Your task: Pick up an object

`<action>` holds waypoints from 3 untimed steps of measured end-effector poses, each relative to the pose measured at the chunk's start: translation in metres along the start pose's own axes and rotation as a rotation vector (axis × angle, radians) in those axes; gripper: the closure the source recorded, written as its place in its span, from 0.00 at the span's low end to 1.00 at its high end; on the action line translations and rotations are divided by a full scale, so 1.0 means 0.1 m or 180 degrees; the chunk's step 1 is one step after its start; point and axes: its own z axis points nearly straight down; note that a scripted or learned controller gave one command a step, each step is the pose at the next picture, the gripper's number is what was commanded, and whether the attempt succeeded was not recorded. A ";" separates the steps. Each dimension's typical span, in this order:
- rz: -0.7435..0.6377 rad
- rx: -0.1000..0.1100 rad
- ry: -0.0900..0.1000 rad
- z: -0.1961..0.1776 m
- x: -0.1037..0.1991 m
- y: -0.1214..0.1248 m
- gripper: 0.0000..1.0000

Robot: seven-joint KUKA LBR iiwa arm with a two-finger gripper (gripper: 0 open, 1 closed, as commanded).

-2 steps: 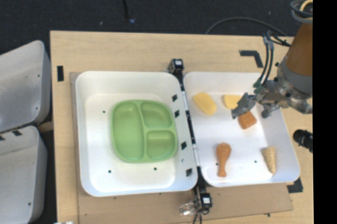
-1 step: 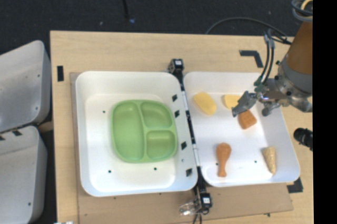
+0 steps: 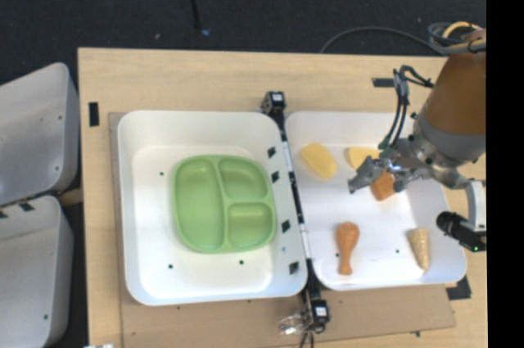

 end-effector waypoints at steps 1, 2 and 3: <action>0.0003 0.0000 0.0000 0.58 -0.10 0.01 0.00; 0.0011 0.0000 0.0002 1.03 -0.06 0.04 0.00; 0.0035 -0.0018 0.0000 0.90 -0.07 0.05 1.00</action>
